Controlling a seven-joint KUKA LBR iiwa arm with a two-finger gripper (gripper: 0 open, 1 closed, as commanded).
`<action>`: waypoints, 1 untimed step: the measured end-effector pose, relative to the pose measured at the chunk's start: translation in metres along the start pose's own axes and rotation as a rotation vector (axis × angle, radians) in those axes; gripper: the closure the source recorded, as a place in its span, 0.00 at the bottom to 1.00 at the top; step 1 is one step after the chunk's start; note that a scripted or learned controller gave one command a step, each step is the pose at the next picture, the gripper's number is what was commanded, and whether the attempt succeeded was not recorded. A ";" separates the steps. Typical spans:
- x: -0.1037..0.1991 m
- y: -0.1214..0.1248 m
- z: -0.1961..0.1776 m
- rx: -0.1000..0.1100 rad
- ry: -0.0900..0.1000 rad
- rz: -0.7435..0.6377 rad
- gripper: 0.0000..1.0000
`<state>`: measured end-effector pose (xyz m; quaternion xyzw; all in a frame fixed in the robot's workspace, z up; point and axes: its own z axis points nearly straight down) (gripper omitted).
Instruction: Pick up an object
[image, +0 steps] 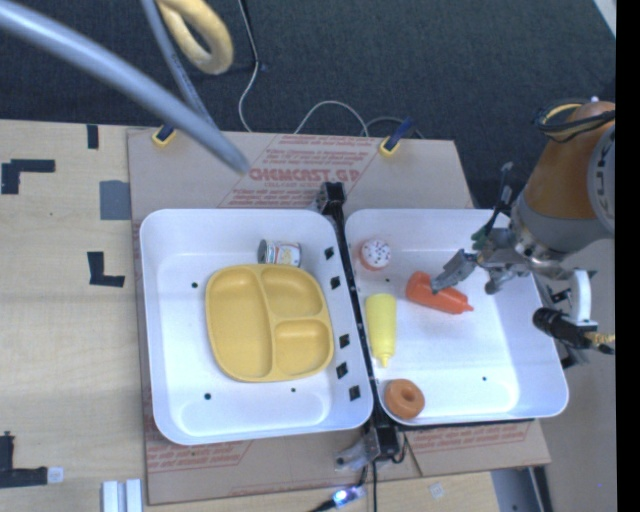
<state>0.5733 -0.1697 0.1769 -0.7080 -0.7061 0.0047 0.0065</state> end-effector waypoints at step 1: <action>0.001 0.003 -0.009 -0.014 -0.002 -0.004 0.00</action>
